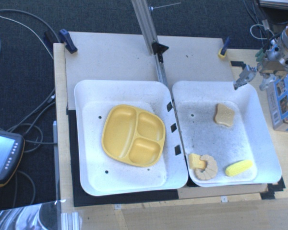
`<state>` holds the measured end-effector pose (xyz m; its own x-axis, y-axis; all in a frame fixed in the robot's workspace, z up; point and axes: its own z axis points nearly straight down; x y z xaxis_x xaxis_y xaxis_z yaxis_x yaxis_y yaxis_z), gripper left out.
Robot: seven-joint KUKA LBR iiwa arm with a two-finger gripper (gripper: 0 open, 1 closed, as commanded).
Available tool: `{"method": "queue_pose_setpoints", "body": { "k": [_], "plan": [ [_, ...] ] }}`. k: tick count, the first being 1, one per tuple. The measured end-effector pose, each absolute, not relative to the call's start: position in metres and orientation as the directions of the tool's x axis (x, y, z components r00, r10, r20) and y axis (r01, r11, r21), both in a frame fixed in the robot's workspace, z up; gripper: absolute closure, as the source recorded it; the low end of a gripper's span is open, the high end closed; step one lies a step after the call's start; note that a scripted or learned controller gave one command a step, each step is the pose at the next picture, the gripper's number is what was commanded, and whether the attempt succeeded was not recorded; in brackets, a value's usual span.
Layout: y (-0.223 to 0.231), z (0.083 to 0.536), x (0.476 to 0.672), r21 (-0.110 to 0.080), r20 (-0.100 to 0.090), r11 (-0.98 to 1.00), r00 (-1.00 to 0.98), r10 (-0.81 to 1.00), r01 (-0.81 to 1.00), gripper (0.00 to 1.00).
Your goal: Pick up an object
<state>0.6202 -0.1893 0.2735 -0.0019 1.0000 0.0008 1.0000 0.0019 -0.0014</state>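
Note:
The right bin [259, 128] holds a tan bread slice [224, 115] near its back, a yellow corn cob [239, 167] at the front right, and a round beige cookie [209, 167] with a yellow wedge [197, 161] against it at the front left. My gripper [255, 81] hangs over the bin's far right corner, above and to the right of the bread slice. It is open, with nothing between its fingers.
The left bin [86, 128] holds a yellow divided plate [133, 135]. A metal pole [149, 28] slants down to the gap between the bins. Blue clamps [68, 40] sit at the board's back corners. A box [283, 104] stands right of the bins.

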Motion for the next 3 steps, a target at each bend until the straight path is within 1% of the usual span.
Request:
{"method": "queue_pose_setpoints", "body": {
  "k": [1, 2, 3],
  "plan": [
    [-0.189, 0.274, 0.620, -0.002, 0.000, 0.002, -0.002, 1.000, 1.000, 0.00],
    [-0.195, 0.223, 0.627, -0.006, 0.001, 0.001, -0.001, 1.000, 1.000, 0.00],
    [-0.194, 0.176, 0.636, -0.006, 0.002, 0.002, -0.002, 1.000, 1.000, 0.00]
  ]
}}
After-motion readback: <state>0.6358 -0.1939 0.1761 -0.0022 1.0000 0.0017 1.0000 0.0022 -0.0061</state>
